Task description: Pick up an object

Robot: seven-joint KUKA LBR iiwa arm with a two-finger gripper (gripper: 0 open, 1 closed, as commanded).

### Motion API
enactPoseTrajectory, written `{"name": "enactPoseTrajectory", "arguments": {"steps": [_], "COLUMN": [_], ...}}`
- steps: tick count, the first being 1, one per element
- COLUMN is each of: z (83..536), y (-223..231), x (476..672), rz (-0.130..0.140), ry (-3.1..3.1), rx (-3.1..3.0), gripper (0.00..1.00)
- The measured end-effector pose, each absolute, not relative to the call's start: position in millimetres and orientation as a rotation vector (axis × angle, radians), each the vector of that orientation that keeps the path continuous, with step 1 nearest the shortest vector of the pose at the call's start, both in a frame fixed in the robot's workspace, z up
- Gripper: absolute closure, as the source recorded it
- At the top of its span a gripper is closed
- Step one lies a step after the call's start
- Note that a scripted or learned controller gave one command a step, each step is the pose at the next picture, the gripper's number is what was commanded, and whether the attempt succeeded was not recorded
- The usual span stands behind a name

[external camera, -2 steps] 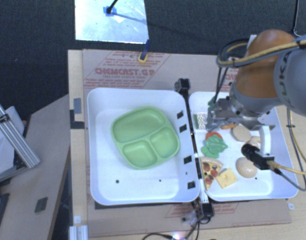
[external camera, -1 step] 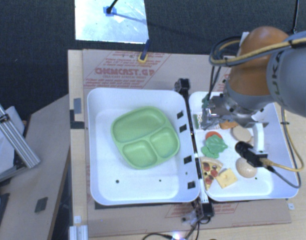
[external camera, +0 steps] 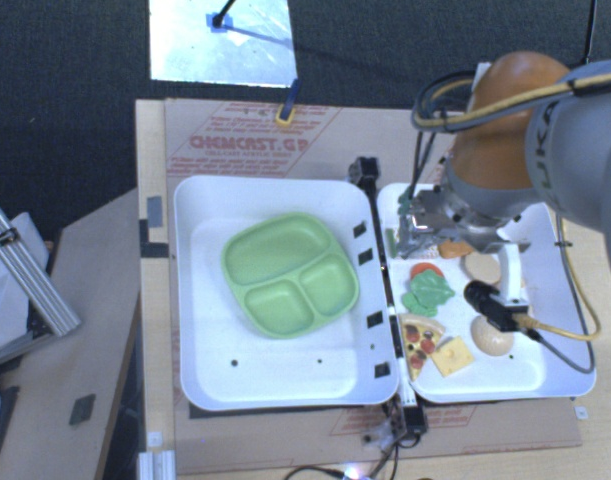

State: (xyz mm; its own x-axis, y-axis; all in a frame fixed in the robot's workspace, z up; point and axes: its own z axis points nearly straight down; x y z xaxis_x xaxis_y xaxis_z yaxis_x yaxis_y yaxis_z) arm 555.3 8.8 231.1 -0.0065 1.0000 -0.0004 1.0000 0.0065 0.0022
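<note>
- Currently the end effector (external camera: 418, 226) sits low over the back-left part of the right bin (external camera: 530, 368), close to the wall shared w/ the left bin (external camera: 210, 368). Can't tell if it's apart or together; the arm hides too much.
- Nothing is seen clamped in it, so I'd judge the pick as not yet made.
- Candidates all lie in the right bin:
  - red slice (external camera: 425, 270) just in front of the end effector, touching a green leafy piece (external camera: 428, 292)
  - pizza slice (external camera: 419, 336) & yellow wedge (external camera: 452, 357) side by side nearer the front
  - beige round piece (external camera: 492, 341) just right of the wedge
  - small orange piece (external camera: 453, 251) partly under the arm
- Left bin holds a green divided plate (external camera: 290, 273), well apart from the end effector.
- Handling, my guess: these look like toy food, so light, stiff and prob. smooth, not fragile.
- The flat slices hug the bin floor w/ little edge to catch.
- The leafy piece looks thicker & bumpy, so more to bite on; take it across its narrow middle.
- The wedge should go across its flat faces.
- Risk: the red slice & leafy piece touch, so closing on one may drag the other. The bin wall is also near.
</note>
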Motion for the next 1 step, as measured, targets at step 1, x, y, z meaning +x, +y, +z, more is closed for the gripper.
{"name": "enactPoseTrajectory", "arguments": {"steps": [1], "z": [213.6], "y": [2.0], "x": [551.5], "rz": [0.0], "ry": [2.221], "rx": [2.221], "gripper": [1.0]}}
